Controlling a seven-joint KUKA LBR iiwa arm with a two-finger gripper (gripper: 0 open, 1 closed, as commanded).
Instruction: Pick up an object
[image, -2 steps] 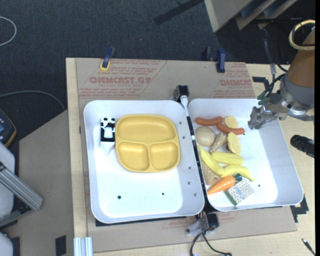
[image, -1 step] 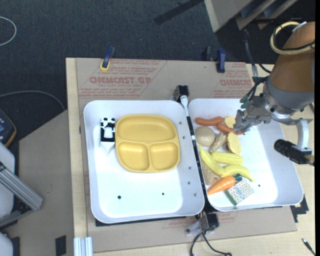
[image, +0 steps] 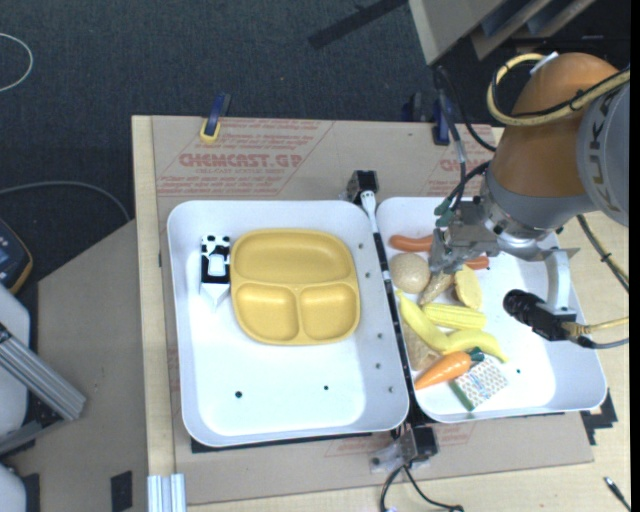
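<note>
**A:** Two white bins sit side by side on the bench. The left bin (image: 190, 330) has a yellow divided plate (image: 295, 285) up toward its far edge, plus a small black and white thing (image: 214, 262) by the left wall.

**B:** And the arm?

**A:** The gripper (image: 447, 262) is down in the right bin (image: 560, 385), near its far left corner, right over the food pile. Can't tell whether the claw is released or clenched, it's too buried.

**B:** What's in the pile?

**A:** A sausage (image: 410, 242) by the far edge, a pale round onion-ish thing (image: 408, 270) against the left wall, a banana (image: 418, 322) and corn (image: 458, 317) mid-bin. A carrot (image: 441, 369) and a checkered packet (image: 482, 381) lie near the front edge, touching.
</note>
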